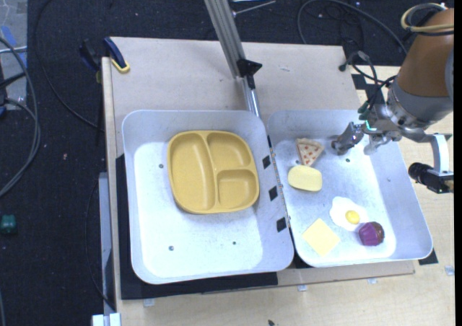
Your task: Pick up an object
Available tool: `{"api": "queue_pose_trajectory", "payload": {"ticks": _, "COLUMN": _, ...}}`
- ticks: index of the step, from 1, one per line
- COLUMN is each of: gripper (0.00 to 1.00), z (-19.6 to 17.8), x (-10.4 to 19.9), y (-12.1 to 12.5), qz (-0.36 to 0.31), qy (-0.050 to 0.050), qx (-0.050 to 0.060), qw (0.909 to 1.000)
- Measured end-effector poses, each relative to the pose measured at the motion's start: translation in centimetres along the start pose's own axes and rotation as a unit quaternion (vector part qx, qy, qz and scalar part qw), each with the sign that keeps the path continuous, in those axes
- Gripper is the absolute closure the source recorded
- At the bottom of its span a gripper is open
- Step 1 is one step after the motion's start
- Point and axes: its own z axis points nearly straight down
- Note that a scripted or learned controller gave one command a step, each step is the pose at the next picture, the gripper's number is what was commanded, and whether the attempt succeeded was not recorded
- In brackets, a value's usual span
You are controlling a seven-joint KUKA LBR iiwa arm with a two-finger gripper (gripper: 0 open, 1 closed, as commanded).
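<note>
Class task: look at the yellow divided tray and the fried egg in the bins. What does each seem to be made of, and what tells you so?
Yellow divided tray: likely moulded plastic, smooth with a soft sheen and rounded compartment walls. Fried egg: probably toy plastic or rubber, with flat uniform white and a glossy yolk dome.

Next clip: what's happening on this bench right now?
The grey and orange arm reaches in over the right bin, its gripper hovering open near the far edge with nothing between the fingers. Below lie a pizza slice, a yellow block, a cheese slice, a fried egg and a purple piece. The left bin holds a yellow divided tray.
</note>
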Motion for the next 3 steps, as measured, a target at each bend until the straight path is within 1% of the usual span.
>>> {"api": "queue_pose_trajectory", "payload": {"ticks": 1, "gripper": 0.00, "z": -0.2, "x": 0.0, "y": 0.1, "qz": 0.000, "qy": 0.000, "qx": -0.002, "qw": 1.0000}}
{"api": "queue_pose_trajectory", "payload": {"ticks": 2, "gripper": 0.00, "z": 6.0, "x": 0.1, "y": 0.8, "qz": 0.000, "qy": 0.000, "qx": 0.000, "qw": 1.0000}}
{"api": "queue_pose_trajectory", "payload": {"ticks": 3, "gripper": 0.00, "z": 11.3, "x": 0.1, "y": 0.7, "qz": 0.000, "qy": 0.000, "qx": -0.001, "qw": 1.0000}}
